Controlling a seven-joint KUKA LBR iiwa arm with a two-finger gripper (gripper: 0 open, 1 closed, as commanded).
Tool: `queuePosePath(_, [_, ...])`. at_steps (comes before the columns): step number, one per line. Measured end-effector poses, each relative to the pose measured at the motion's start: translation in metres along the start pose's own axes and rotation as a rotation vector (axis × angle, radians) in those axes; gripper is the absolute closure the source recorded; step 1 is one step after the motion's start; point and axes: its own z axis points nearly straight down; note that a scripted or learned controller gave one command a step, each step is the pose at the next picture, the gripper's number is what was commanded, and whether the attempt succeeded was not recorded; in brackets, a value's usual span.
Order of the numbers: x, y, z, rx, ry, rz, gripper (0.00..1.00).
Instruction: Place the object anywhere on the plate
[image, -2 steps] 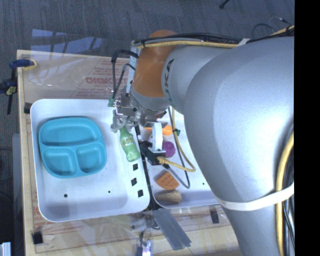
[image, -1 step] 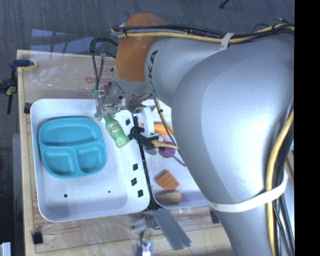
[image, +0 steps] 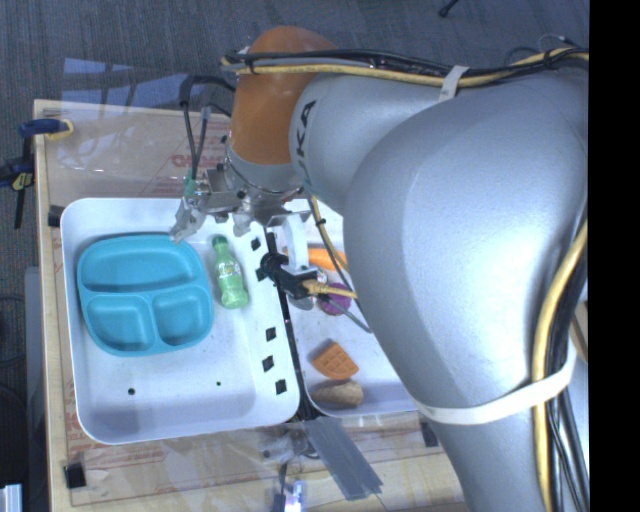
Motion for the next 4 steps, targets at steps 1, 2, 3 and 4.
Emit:
queuePosePath(1, [0.001, 0.0, -0.006, 0.007, -0.001, -0.007, 1.0])
queuePosePath(2, [0.032, -0.026, -0.004, 0.003, 0.0, -0.584, 1.0])
queuePosePath(3, [0.047, -0.045, -0.015, 0.001, 0.0, -1.082, 1.0])
queuePosePath(4, [0.116, -0.04, -0.017, -0.002, -0.002, -1.203, 1.0])
